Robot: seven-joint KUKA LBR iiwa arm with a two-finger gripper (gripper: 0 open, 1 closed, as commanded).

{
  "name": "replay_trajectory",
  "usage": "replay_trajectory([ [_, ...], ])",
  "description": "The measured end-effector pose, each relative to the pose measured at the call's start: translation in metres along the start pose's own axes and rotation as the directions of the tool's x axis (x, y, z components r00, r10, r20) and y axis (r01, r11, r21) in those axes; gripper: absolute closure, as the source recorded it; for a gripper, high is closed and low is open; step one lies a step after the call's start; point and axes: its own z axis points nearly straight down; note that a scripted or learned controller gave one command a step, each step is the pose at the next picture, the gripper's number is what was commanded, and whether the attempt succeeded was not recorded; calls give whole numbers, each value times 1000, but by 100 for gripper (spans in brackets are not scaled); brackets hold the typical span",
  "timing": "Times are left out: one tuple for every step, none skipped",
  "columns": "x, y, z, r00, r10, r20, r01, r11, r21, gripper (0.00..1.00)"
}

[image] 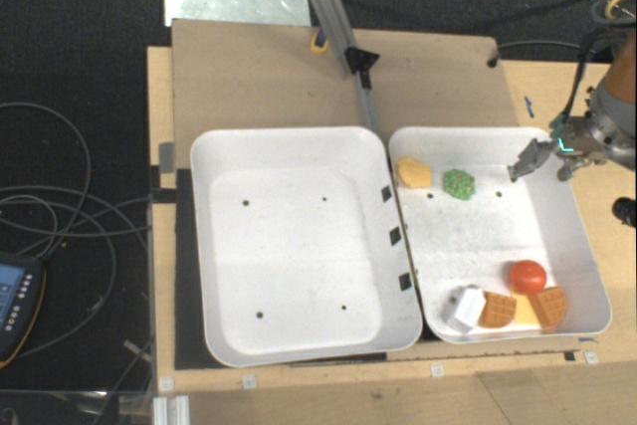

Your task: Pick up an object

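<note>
the arm enters from the right edge of the bench, its grey wrist tilted over the far right corner of the right bin (587, 244). the gripper (544, 162) hangs just above that corner, both fingers spread apart and pointing down and leftward, with nothing between them. near the right bin's far left corner lie a yellow piece (414, 174) and, just beside it, a green bumpy ball (459, 184). along the near edge sit a white-grey block (464, 307), two orange waffle pieces (498, 311) and a red tomato (528, 276), close together. the left bin (214, 214) sits alongside, touching the right one.
</note>
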Motion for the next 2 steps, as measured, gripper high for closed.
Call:
replay_trajectory([
  [3,-10,52,1000,5,-2,-5,1000,4,0],
  [2,0,103,1000,3,-1,-3,1000,4,0],
])
